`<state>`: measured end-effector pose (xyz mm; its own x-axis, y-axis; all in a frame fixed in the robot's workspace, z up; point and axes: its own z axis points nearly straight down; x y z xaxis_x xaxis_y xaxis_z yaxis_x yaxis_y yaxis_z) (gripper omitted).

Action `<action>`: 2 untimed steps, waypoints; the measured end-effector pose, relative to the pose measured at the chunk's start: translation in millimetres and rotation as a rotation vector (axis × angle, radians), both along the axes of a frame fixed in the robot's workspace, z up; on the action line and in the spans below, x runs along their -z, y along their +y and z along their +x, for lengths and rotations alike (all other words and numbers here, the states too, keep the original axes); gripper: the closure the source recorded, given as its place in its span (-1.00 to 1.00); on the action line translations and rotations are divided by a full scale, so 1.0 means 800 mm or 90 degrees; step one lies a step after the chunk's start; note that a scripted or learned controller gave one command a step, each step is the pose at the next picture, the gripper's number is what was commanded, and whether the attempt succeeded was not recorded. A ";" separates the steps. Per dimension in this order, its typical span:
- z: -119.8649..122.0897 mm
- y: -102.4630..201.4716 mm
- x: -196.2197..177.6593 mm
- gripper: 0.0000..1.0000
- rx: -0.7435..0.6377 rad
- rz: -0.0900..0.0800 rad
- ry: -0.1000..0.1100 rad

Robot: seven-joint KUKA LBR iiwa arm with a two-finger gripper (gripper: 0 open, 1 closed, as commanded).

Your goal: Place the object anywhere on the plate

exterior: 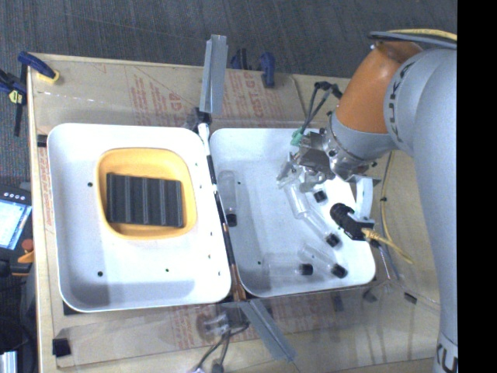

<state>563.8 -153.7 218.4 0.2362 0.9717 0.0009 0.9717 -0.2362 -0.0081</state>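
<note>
Apparently the dark ridged block (145,200) already lies flat on the yellow plate (147,158) in the far bin (78,274), well apart from the gripper (301,179) toward view-left, long side crosswise; whether the gripper clasps anything can't be told.

Yellow plate (144,158) flat in left bin (70,270); perhaps clear object (299,204) in right bin (256,263).
</note>
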 end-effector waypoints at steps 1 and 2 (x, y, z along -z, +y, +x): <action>0.050 0.084 -0.001 1.00 -0.064 -0.001 -0.003; 0.034 0.161 0.016 1.00 -0.160 0.000 0.000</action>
<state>590.9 -25.2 205.8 -0.0122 0.9999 0.0004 0.9999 0.0122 -0.0075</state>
